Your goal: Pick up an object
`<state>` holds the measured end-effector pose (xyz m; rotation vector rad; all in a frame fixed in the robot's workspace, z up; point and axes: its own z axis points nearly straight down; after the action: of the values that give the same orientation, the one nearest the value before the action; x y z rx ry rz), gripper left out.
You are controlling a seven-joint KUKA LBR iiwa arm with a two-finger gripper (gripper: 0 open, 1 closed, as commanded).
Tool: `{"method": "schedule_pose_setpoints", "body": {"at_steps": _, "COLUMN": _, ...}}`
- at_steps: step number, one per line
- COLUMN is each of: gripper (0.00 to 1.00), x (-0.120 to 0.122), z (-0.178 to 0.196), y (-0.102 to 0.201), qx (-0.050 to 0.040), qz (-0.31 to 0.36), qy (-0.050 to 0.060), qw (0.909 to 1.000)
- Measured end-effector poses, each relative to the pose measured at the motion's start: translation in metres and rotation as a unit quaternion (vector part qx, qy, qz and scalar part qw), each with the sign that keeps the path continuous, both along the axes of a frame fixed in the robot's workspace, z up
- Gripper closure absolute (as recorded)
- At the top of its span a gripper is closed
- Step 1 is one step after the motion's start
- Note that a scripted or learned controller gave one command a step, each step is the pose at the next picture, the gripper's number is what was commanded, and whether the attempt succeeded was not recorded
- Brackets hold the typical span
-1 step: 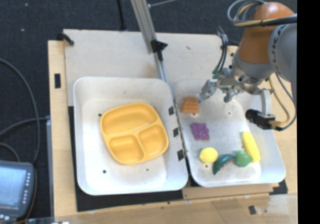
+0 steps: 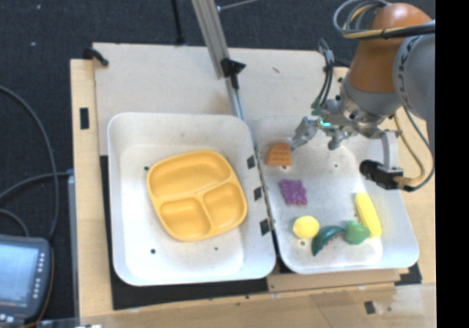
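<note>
My gripper (image 2: 320, 134) hovers over the back part of the right bin (image 2: 399, 246), its two fingers spread wide and open with nothing between them. Just left of and below its left finger (image 2: 302, 132) lies a small orange-brown object (image 2: 278, 154). A purple piece (image 2: 293, 191) rests mid-bin. Along the front of the bin sit a yellow round fruit (image 2: 305, 228), a dark green curved item (image 2: 325, 239), a bright green item (image 2: 357, 233) and a long yellow object (image 2: 367, 214).
The left bin (image 2: 124, 246) holds a yellow compartment tray (image 2: 196, 193). A slanted metal post (image 2: 209, 19) rises behind the bins. A black cable fitting (image 2: 378, 172) hangs from the arm over the right bin's right side.
</note>
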<state>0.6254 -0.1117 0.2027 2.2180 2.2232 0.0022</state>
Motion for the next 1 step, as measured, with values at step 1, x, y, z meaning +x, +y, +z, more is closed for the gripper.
{"method": "schedule_pose_setpoints", "body": {"at_steps": 1, "gripper": 0.00, "x": 0.0020, "z": -0.0427, "y": -0.0041, "qx": -0.0010, "qz": -0.002, "qy": 0.003, "qw": 1.0000}}
